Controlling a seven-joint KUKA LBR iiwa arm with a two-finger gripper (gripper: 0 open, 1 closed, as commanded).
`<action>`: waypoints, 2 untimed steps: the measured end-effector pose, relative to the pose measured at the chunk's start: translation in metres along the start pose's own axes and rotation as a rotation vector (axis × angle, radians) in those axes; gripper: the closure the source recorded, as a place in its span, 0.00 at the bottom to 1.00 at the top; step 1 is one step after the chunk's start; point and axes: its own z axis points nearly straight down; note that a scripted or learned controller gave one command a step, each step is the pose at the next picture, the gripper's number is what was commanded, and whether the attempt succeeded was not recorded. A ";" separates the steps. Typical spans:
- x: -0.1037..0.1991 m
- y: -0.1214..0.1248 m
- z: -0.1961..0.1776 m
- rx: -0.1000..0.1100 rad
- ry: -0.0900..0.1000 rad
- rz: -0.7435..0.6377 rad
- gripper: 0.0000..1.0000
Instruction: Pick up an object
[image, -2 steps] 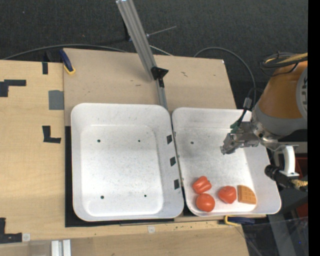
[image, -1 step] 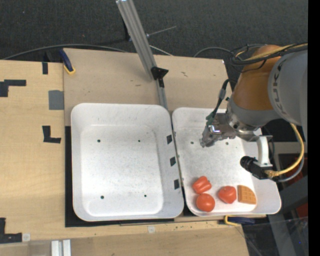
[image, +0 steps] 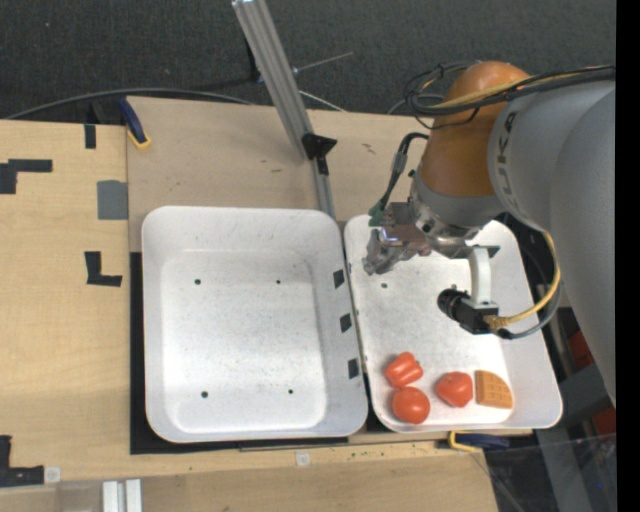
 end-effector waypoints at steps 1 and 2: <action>0.044 0.027 0.008 0.001 -0.001 0.002 1.00; 0.101 0.041 0.012 0.001 -0.001 0.001 1.00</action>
